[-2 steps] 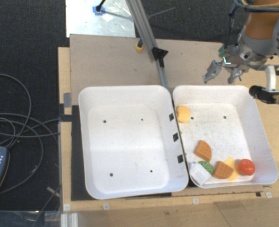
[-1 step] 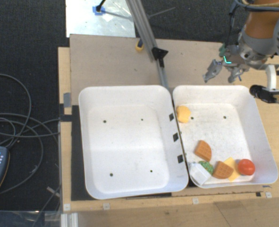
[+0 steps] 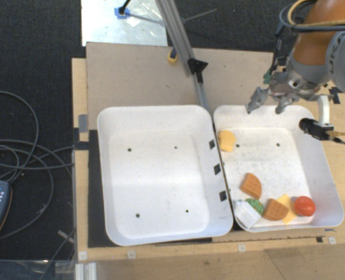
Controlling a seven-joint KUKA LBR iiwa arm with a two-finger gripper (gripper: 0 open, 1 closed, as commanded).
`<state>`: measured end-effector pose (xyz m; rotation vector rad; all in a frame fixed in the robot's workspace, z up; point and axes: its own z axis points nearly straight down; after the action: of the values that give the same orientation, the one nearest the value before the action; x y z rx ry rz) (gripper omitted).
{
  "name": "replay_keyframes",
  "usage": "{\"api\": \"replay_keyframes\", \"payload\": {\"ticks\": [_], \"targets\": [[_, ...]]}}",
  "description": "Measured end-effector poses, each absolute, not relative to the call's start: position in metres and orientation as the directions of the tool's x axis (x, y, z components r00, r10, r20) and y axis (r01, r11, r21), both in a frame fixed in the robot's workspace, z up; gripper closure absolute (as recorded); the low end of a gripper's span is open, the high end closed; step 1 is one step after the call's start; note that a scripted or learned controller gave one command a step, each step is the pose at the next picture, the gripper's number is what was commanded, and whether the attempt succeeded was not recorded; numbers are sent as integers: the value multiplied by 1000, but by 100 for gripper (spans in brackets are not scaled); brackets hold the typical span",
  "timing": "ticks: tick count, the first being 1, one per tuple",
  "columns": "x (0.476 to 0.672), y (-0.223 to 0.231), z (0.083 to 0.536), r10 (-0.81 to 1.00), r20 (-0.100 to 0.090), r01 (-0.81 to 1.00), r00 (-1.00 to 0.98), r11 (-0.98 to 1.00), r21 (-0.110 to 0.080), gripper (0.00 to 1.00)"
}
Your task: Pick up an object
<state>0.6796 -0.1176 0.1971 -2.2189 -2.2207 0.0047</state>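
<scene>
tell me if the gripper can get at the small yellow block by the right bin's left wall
Probably yes: the open gripper hangs above the right bin's far rim, and the small yellow block lies alone, though its closeness to the wall could crowd one finger.

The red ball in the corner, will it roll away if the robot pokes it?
Probably. The red ball looks round and smooth, so it may roll or slip from fingers. It sits against the right bin wall beside a yellow wedge, so it likely won't go far.

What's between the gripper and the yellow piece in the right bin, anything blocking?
Nothing visible. The gripper is open above the right bin's far rim. The yellow piece lies alone near the bin's left wall, with bare floor around it. The other items cluster at the near end, out of the path.
</scene>
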Motion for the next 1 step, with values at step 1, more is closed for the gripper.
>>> {"api": "replay_keyframes", "payload": {"ticks": [1], "targets": [[678,-118,156,1000,-1,1000,-1,1,-2,0]]}}
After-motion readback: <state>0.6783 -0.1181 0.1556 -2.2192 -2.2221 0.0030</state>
